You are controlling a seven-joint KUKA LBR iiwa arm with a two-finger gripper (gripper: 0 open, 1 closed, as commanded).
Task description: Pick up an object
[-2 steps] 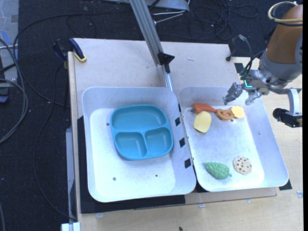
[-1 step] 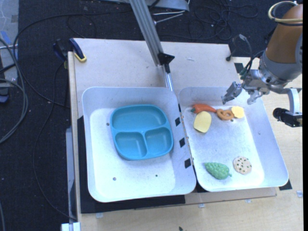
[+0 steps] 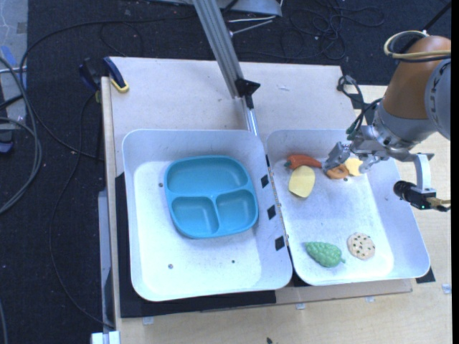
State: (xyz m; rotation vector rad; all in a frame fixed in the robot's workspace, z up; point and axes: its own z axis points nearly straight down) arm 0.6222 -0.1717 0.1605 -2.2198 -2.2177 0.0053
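My gripper hangs over the far part of the right bin, reaching in from the right. Directly under it lies a small orange and yellow toy, partly covered by the gripper; I cannot tell if it is gripped. To its left lie an orange carrot-like piece and a yellow rounded piece. At the near end of the same bin sit a green leafy toy and a chocolate-chip cookie.
The left bin holds a blue three-compartment tray. A slanted metal pole rises behind the bins. Cables lie on the dark floor around the bench.
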